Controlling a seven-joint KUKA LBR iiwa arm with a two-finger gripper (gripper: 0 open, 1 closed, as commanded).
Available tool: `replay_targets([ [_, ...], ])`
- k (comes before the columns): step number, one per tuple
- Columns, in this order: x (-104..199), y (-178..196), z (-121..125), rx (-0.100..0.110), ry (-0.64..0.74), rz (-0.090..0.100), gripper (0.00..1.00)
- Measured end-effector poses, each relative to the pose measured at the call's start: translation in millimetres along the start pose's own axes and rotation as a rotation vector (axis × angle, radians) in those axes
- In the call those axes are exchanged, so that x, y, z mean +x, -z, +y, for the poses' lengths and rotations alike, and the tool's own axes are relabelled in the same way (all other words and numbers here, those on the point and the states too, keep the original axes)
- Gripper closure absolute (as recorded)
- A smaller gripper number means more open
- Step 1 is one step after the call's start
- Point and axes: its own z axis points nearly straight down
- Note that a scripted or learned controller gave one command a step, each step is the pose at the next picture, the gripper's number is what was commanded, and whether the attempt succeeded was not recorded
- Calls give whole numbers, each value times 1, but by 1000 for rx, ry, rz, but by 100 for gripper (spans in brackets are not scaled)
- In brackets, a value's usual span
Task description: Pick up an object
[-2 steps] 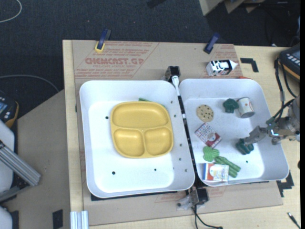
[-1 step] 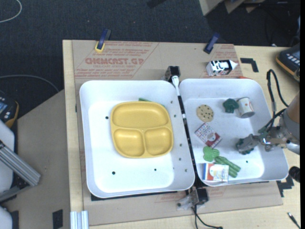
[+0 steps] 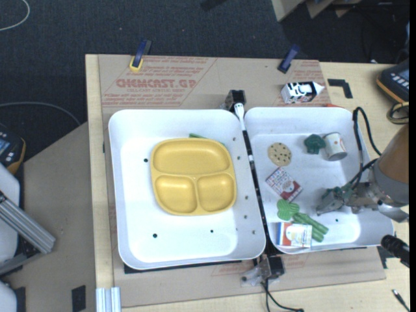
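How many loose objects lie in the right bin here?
6: a cookie, a teal piece, a small can, a red patterned card, a green toy and a small carton. The gripper may hide more.

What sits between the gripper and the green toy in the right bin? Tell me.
Nothing visible. The gripper hangs low over the right bin, and the green toy lies just to its left on bare white floor. The small card and the cookie lie farther up, off that line.
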Motion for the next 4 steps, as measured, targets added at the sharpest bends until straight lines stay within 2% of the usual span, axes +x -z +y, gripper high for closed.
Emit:
replay_targets([
  [1,1,-19,0,-2,0,-1,0],
  [2,0,-8,0,-6,-1,-3,100],
  [3,-5,36,1,-10,1,-7,100],
  [4,-10,88,11,-11,2,-7,100],
])
